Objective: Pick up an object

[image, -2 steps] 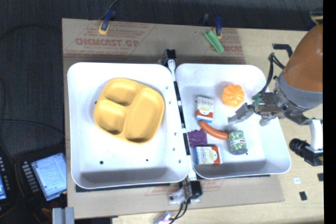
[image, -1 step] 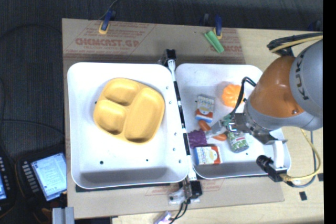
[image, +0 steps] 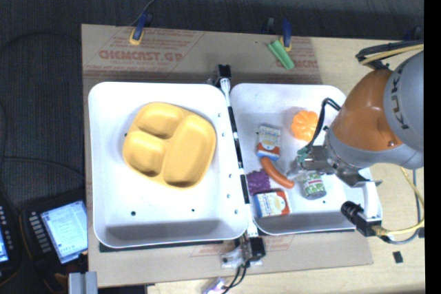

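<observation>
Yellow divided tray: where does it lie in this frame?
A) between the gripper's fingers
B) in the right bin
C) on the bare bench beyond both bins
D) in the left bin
D: the yellow divided tray lies flat inside the left bin, apart from the small items in the right bin.

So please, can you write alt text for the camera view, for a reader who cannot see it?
A grey and orange robot arm reaches from the right over the right white bin, which holds small toy foods including an orange sausage. The left white bin holds a yellow divided plate.
</observation>
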You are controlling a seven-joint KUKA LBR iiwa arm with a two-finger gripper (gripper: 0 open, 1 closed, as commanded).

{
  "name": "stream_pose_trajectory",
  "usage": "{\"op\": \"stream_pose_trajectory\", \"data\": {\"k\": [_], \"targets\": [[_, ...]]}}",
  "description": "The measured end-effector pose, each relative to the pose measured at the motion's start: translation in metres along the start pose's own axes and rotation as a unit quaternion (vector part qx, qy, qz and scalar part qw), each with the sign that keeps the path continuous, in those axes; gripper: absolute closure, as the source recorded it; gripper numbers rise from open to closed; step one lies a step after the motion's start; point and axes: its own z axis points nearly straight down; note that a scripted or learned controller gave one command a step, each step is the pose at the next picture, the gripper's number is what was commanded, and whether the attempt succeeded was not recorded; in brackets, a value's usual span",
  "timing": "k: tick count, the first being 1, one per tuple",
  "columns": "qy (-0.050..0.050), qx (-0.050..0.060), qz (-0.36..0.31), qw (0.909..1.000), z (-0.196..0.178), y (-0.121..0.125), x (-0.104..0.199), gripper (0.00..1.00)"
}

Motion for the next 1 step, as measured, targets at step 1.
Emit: {"op": "stream_pose_trajectory", "data": {"k": [1], "targets": [[0.000,0.000,0.000,1.0000,0.0002,-0.0002,0.0001,0.00]]}}
